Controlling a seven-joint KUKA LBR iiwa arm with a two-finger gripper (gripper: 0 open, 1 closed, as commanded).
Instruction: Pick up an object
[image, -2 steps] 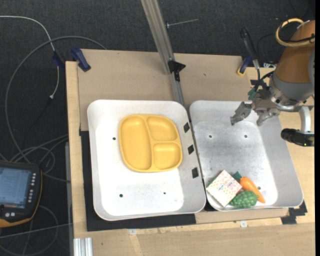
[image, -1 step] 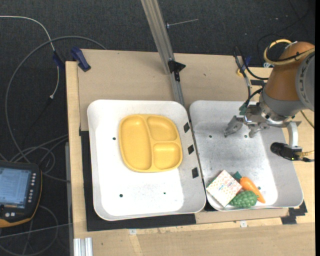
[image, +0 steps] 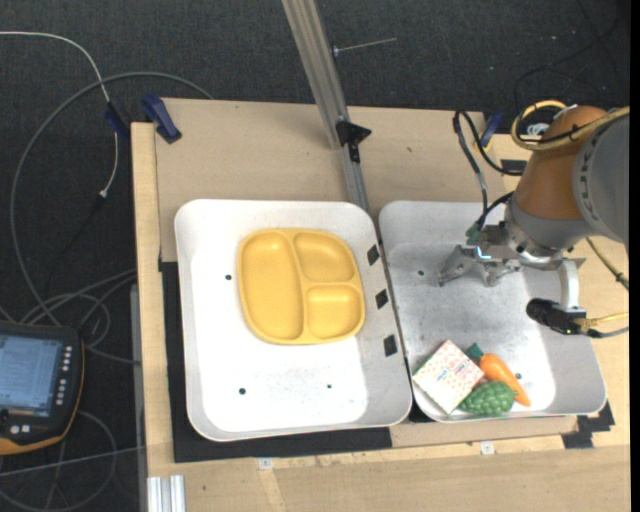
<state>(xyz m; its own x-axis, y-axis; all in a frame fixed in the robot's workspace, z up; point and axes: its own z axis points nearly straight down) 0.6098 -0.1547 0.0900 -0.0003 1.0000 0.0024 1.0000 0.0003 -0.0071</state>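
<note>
Overhead, the grey arm with its orange band (image: 548, 175) reaches in from the right of the frame and ends over the upper middle of the right bin (image: 430, 230). Its end effector (image: 470, 268) hangs above the bin's bare floor with its two fingers spread apart and nothing between them. Candidate objects sit bunched in the lower corner of that same bin, toward the bottom right of the frame and well apart from the end effector: a small white patterned box (image: 447, 375), tilted, with an orange carrot (image: 500, 374) just beside it and a green bumpy piece (image: 489, 400) touching the carrot's lower side. To the left, the other bin (image: 200, 330) holds a yellow divided plate (image: 299, 284) with three compartments, lying flat in its upper half. Both bins rest on the wooden desk (image: 160, 180). At the far lower left of the frame sits a handheld pendant with a lit screen (image: 35, 385).
</note>
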